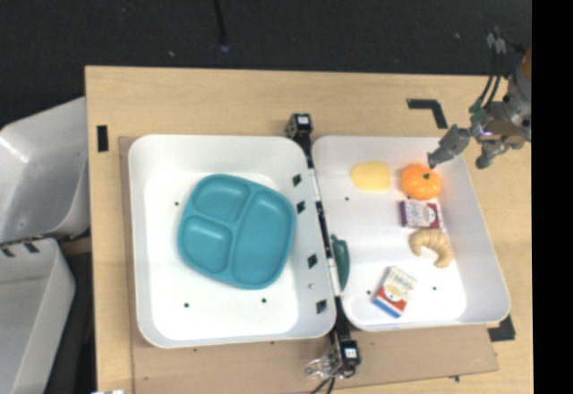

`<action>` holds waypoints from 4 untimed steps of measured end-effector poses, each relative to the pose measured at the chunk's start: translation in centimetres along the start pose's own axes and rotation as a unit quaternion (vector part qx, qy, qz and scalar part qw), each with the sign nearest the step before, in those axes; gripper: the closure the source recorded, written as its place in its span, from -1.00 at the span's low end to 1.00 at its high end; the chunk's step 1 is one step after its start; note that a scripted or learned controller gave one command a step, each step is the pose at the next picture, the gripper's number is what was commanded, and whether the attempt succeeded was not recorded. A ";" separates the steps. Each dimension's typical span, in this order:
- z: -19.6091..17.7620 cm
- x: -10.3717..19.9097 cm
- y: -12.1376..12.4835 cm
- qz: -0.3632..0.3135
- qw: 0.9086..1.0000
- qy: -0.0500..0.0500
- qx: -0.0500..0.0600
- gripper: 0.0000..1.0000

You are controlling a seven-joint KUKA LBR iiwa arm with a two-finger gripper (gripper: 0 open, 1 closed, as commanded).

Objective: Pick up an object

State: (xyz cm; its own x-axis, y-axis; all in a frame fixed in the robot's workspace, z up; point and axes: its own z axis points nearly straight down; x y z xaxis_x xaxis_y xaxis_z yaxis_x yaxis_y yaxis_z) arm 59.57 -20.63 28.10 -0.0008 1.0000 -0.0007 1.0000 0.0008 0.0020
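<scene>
1. We see the arm [512,106] reaching in from the right edge, wrist low above the right bin [479,231].
2. Our tool [466,149] has its fingers spread, gripping nothing.
3. The orange [421,181] sits just below-left of one fingertip [445,150]; the yellow lemon [371,175] lies farther left.

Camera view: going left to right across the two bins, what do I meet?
Teal divided plate → green item at the divider → yellow lemon-like piece → small red and white carton. Then orange, purple packet and croissant overlap in order.
</scene>
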 end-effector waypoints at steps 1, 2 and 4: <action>4.9 0.4 0.9 -0.002 1.000 0.000 0.002 -1.00; 11.1 0.2 1.2 0.000 1.000 0.000 0.002 -1.00; 14.0 0.4 1.6 -0.002 1.000 -0.001 -0.002 1.00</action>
State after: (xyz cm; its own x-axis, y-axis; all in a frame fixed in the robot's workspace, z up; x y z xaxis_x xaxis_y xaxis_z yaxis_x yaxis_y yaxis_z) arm 61.19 -20.21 14.08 -0.0042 1.0000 -0.0032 1.0000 0.0042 0.0054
